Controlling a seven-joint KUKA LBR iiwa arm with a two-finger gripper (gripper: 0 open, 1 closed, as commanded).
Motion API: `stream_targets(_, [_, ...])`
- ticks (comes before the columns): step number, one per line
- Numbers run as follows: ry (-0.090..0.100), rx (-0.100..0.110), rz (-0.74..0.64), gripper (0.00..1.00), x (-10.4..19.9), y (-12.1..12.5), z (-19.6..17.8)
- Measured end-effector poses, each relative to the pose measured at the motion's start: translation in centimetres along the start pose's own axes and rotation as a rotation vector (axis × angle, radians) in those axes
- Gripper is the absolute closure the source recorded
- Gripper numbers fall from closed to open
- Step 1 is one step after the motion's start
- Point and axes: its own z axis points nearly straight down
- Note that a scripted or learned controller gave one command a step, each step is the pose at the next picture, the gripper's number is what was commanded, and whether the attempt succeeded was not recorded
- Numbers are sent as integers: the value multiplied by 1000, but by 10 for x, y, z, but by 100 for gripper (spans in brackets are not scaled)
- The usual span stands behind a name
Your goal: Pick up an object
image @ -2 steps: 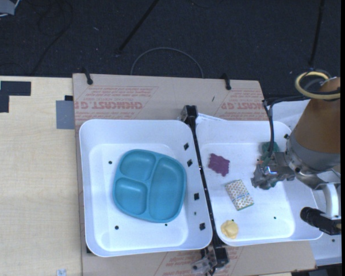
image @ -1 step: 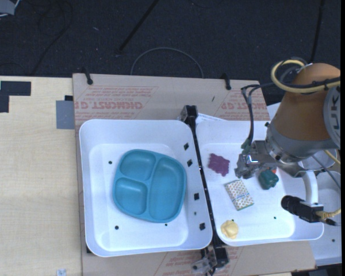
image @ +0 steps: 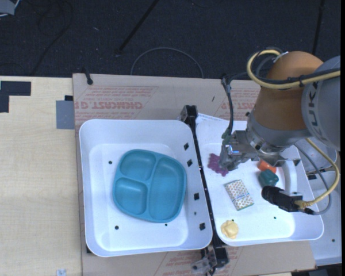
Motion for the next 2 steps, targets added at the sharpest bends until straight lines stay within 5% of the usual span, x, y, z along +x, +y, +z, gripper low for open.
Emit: stream_targets(2, [-1,0,1,100,89,47,-6])
